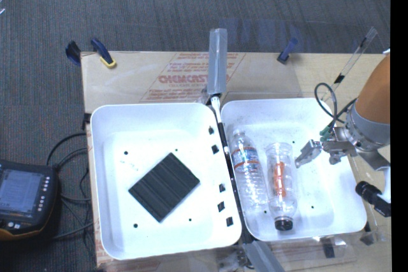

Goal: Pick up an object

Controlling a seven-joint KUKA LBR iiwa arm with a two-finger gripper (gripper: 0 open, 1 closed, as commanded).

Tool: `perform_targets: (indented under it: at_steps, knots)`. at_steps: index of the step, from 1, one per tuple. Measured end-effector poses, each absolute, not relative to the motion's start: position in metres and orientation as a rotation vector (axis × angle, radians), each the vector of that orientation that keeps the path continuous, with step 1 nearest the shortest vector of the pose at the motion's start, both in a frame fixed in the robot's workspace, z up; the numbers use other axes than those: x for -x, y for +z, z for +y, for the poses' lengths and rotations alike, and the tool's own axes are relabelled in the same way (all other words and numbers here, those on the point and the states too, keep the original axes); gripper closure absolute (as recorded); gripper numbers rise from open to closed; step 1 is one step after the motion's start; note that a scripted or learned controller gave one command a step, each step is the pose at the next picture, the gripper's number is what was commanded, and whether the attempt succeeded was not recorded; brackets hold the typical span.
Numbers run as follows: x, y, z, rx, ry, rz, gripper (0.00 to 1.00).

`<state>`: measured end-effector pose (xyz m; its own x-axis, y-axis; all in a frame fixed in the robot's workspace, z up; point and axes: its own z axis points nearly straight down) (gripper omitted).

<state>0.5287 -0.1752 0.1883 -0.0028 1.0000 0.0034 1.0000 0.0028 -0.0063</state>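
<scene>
Robot lab: clamped bench (127, 83), teach pendant (22, 197)

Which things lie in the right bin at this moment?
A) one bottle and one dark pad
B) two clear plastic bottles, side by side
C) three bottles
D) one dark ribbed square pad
B: two clear plastic bottles, the labelled bottle and the bottle with an orange insert, lie side by side in the right bin, while the dark ribbed pad lies in the left bin.
</scene>
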Motion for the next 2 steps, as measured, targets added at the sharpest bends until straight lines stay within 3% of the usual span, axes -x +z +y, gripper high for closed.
perform_targets:
  at_steps: [1, 2]
  knots:
    - [-0.5201, 0.0884, -0.1205, 2.108, 0.005, -2.337, 0.0]
    - [-0.5204, 0.0976, -0.1197, 2.108, 0.002, -2.33, 1.0]
